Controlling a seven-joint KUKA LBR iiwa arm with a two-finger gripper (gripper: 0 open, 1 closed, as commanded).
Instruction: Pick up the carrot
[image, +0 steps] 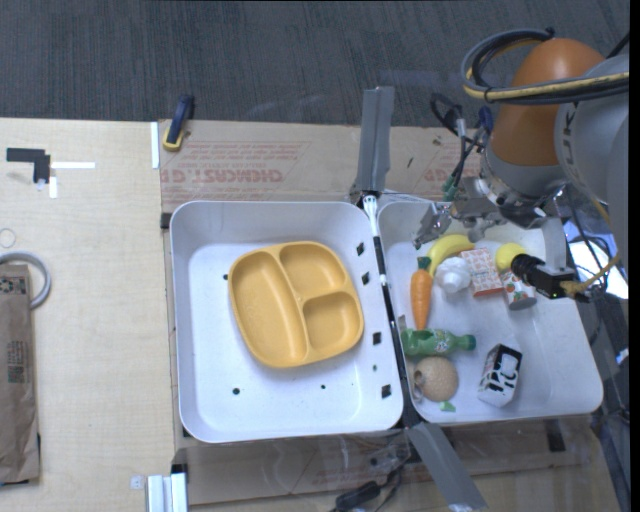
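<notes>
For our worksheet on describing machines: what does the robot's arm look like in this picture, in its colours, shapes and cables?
The arm is made of smooth, rounded grey segments, with a bulging orange band above the wrist. Black and yellowish cables loop over the top of that band, and thinner wires run down beside it toward the hand, a small cluster of dark and silvery metal parts.
</notes>
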